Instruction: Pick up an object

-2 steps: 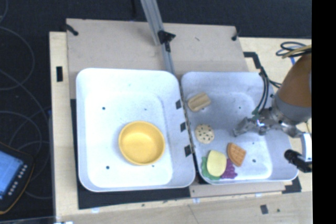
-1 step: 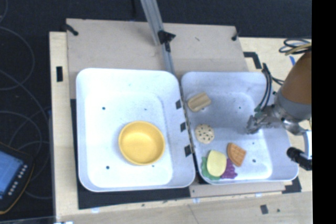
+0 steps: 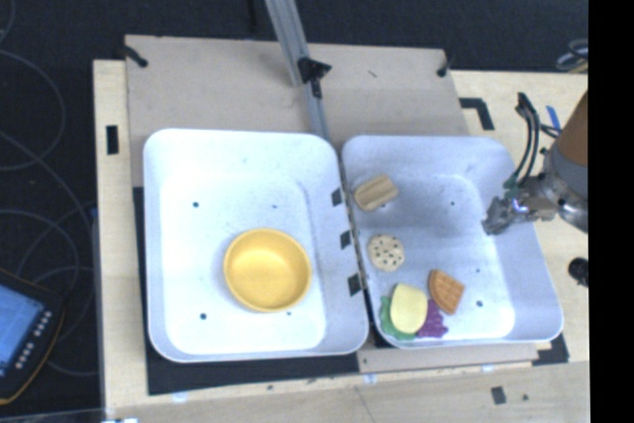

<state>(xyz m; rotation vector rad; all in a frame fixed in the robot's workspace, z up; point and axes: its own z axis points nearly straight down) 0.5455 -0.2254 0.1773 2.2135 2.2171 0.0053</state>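
bread roll (image 3: 375,193), long axis roughly left-right

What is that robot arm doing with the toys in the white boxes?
It is trying to pick something up. Its gripper hangs over the right bin's right side, holding nothing. The toys lie apart from it: a tan roll, a cookie, a waffle piece and a yellow-green toy. A yellow bowl sits in the left bin.
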